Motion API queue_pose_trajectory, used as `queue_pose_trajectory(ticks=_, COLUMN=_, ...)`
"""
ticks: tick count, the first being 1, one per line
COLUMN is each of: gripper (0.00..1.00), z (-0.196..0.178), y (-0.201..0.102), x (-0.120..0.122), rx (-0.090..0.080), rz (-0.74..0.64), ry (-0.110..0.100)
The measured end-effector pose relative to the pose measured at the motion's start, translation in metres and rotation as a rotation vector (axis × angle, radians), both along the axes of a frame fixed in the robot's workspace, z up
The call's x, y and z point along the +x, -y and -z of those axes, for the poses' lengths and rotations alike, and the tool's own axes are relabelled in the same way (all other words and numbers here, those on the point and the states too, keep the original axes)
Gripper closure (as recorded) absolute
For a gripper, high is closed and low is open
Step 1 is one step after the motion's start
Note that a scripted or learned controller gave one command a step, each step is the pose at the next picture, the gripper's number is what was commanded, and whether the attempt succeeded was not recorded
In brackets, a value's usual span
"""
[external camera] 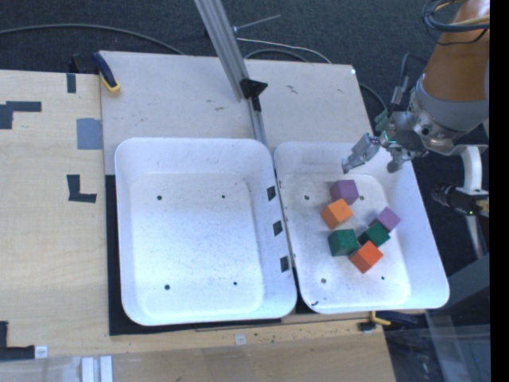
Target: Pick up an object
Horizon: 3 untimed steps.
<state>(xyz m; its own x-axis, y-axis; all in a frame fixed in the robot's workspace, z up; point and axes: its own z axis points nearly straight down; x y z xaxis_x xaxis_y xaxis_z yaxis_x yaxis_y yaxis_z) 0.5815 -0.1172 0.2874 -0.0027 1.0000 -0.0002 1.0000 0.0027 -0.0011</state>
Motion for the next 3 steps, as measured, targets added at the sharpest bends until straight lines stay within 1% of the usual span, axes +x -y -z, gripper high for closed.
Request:
queue_pose_trajectory(ticks=1, gripper=0.0, z=0.105, y=0.018, x=0.004, rx=0.0, rz=0.003, ry=-0.009)
queue_pose_trajectory(ticks=2, gripper=0.0, z=0.2, y=0.021, x=0.002, rx=0.0, rz=0.002, ry=-0.006)
queue_pose_trajectory(ticks=3, gripper=1.0, z=0.187, y=0.021, x=0.003, rx=0.001, rz=0.0, ry=-0.003)
